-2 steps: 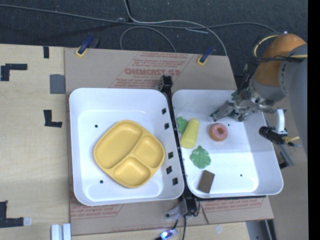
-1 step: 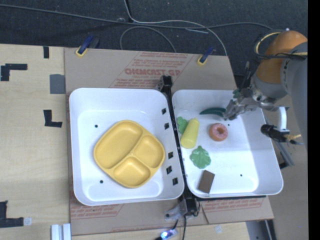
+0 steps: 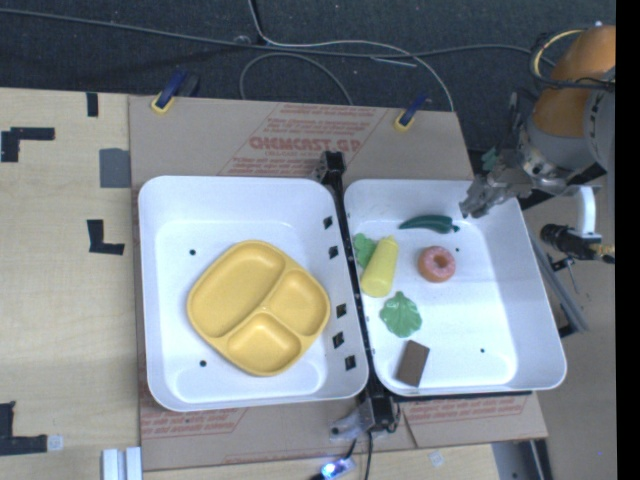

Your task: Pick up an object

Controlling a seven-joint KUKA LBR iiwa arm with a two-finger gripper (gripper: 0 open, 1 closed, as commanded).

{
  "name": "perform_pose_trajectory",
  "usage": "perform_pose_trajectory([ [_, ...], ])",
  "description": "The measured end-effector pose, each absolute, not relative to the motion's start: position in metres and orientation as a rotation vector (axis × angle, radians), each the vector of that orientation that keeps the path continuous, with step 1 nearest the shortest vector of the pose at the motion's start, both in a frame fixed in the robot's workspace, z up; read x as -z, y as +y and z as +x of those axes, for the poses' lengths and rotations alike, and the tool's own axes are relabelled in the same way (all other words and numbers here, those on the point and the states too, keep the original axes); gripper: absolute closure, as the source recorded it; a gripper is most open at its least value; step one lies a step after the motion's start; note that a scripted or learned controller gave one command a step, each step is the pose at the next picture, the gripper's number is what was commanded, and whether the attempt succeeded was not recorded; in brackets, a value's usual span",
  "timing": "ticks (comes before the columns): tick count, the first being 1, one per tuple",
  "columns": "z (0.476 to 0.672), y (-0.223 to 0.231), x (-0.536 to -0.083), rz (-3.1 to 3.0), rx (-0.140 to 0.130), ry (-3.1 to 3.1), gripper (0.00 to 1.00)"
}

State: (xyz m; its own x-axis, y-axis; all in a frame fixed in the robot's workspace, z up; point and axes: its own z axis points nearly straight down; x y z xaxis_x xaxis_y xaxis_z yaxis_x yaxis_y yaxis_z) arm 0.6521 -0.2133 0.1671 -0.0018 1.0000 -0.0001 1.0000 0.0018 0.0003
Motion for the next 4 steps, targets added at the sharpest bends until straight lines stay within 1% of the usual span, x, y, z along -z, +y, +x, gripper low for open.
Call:
perform_pose_trajectory([
  [1, 0.653, -0.213, -0.204, 2.220, 0.001, 2.224, 1.00],
  [2, 0.639, -0.154, -0.212, 2.218, 0.003, 2.231, 1.00],
  [3, 0.619, -0.106, -0.207, 2.221, 0.007, 2.231, 1.00],
  [4, 0.608, -0.058, -0.197, 2.221, 0.008, 2.230, 1.00],
])
